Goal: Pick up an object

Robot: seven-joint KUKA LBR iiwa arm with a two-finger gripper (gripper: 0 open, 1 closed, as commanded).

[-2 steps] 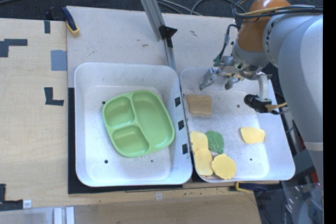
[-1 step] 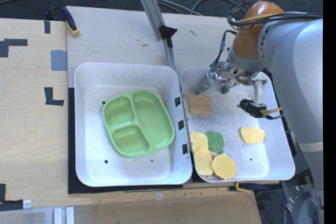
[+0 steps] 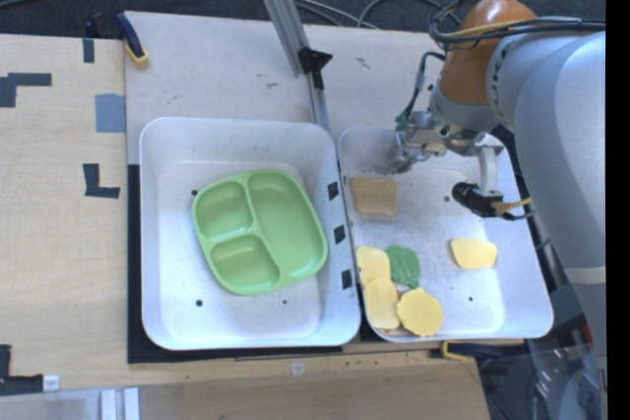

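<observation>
The grey arm with its orange band (image 3: pixel 489 20) comes in from the upper right of the frame; its pincer (image 3: pixel 409 155) hangs low over the upper-left part of the right white bin (image 3: pixel 512 305), too small and dark for me to tell whether it stands wide or narrow, and nothing is seen gripped in it. Just below it in the frame lies a tan, square bread-like slice (image 3: pixel 374 196) — near the tip, though touching or apart I cannot tell; further down sit three yellow rounded pieces (image 3: pixel 393 292) clustered around a green leaf-shaped piece (image 3: pixel 403 264), with a fourth yellow piece (image 3: pixel 473 254) apart at the right. The left white bin (image 3: pixel 167 310) carries a light-green divided plastic tray (image 3: pixel 259 231), tilted; both bins rest on the pale wooden tabletop (image 3: pixel 59 241).
</observation>
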